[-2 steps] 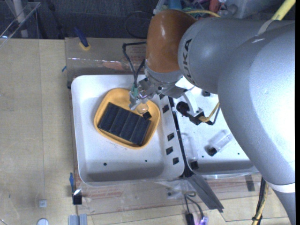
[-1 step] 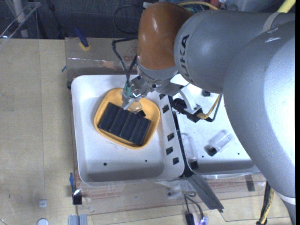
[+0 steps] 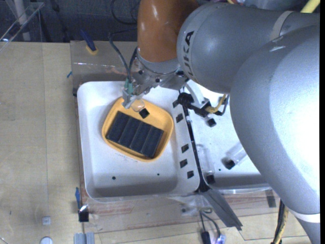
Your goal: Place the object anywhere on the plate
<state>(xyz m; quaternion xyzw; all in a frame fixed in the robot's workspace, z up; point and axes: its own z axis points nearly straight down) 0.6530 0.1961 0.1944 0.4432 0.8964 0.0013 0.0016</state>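
Observation:
A yellow square plate (image 3: pixel 114 121) with a dark ribbed panel (image 3: pixel 136 133) in its middle lies tilted in the left white bin (image 3: pixel 96 172). My gripper (image 3: pixel 133 94) hangs over the plate's far edge, below the orange wrist band (image 3: pixel 158 22). A small pale, rounded object (image 3: pixel 137 105) shows right under the gripper's tip, at the plate's far rim. I cannot tell whether it is held or resting on the plate. A small black piece (image 3: pixel 143 113) lies on the plate just beside it.
The grey arm (image 3: pixel 244 60) covers most of the right bin (image 3: pixel 231 136). A black divider strip (image 3: pixel 187 141) runs between the two bins. A small black part (image 3: pixel 229 163) lies in the right bin. The wooden bench (image 3: pixel 35 136) stretches to the left.

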